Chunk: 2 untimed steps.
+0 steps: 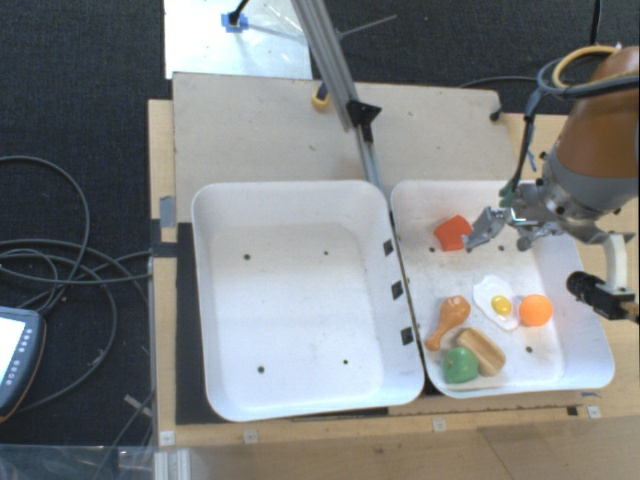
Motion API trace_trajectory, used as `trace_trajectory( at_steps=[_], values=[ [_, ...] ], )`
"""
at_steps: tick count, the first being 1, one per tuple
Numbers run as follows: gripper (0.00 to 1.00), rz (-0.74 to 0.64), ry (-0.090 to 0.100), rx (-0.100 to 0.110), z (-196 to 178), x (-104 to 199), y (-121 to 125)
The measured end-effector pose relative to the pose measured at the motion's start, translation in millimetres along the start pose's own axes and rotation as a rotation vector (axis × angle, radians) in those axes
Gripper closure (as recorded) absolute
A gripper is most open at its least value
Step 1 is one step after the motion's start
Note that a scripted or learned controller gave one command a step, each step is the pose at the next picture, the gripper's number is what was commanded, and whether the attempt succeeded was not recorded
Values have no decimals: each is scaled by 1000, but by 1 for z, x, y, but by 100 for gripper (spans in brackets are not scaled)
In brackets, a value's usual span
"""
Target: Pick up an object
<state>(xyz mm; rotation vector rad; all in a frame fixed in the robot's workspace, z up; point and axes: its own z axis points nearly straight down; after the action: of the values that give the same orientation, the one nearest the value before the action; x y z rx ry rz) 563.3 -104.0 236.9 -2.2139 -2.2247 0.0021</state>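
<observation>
The right bin (585, 363) holds several toy foods. A red block (452, 232) lies near its back left. A fried egg (497, 303), an orange ball (536, 310), a tan drumstick (449, 321), a brown bun (481, 351) and a green round piece (460, 365) cluster towards the front. My gripper (500, 228) hangs over the back of the right bin, just right of the red block, and I see nothing in it.
The left bin (290, 298) lies beside the right one, with a black-marked divider edge (398, 288) between them. A grey pole (335, 58) slants over the back board. Cables lie on the floor at left.
</observation>
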Motion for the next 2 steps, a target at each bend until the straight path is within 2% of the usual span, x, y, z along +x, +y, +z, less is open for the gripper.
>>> trace_trajectory(
  at_steps=[1,2],
  values=[
    [0,2,-1,-4,-2,0,1],
    [0,5,0,2,59,0,-5]
  ],
)
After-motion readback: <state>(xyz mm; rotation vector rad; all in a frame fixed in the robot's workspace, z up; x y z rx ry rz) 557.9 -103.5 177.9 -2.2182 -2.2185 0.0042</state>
